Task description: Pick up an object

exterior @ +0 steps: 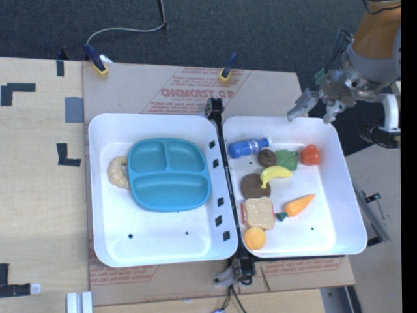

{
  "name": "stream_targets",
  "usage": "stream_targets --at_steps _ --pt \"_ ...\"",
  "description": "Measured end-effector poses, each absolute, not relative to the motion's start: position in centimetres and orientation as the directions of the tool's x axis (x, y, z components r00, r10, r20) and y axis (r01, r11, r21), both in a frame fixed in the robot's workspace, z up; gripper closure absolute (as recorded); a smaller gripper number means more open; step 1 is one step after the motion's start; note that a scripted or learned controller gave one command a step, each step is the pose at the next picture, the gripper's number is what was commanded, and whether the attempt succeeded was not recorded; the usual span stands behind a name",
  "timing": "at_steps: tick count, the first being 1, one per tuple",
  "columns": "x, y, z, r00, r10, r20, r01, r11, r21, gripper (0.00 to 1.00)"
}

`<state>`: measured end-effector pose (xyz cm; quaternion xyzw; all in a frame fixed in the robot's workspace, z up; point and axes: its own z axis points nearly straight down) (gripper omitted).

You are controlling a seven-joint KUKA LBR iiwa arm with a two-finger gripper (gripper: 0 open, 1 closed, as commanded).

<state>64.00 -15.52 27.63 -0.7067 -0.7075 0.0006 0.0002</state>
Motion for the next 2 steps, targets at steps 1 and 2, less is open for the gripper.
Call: stream_targets --at_steps 1,2 --pt "61.0 -9.4 9.1 -0.002 1.0 0.0 1.0 0.002 -0.002 0.0" --pt "56.7 -12.0 8.7 0.0 1.0 -0.002 1.0 0.0 0.004 0.0"
